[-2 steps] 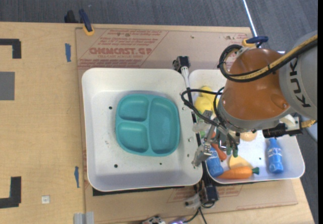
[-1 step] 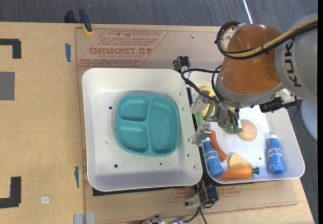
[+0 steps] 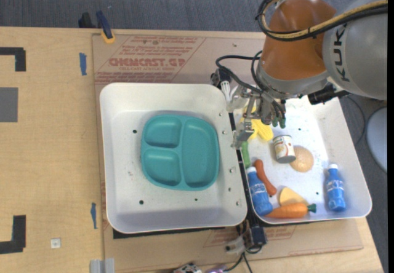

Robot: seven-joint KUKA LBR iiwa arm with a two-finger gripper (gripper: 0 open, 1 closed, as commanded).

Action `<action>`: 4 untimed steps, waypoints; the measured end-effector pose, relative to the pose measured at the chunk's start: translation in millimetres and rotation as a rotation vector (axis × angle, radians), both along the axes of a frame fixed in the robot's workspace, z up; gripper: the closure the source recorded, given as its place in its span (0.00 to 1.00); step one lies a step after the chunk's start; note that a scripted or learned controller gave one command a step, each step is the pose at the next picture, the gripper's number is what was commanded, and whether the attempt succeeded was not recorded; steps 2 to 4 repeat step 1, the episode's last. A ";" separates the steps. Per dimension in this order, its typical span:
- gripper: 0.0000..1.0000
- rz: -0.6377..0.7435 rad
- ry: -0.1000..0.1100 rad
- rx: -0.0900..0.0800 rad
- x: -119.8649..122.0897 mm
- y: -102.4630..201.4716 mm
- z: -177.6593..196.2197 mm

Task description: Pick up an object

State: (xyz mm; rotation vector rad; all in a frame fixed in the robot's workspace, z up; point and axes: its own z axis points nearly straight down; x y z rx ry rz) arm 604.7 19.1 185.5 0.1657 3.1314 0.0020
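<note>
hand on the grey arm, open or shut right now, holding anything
Hand: cannot be told; it sits low over the right white bin, above a yellow toy piece, with nothing seen gripped.

2 bins side by side on a bench, the arm over the right one.

The left bin (image 3: 117, 142) holds a tray (image 3: 180, 150) with 3 compartments at its middle. In the right bin (image 3: 351, 142), the gripper (image 3: 261, 115) hangs over the back left corner, a can (image 3: 283, 147) just right of it, a cookie (image 3: 302, 159) beside the can. 1 bottle (image 3: 259, 190) lies along the left wall, another bottle (image 3: 335, 187) near the right wall, a carrot (image 3: 290, 210) at the front between them.
</note>
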 end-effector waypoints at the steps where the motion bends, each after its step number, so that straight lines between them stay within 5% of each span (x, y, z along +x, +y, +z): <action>1: 0.00 0.083 0.004 0.000 -56.9 -11.2 -0.5; 4: 0.00 0.083 0.004 0.000 -56.9 -11.2 -0.5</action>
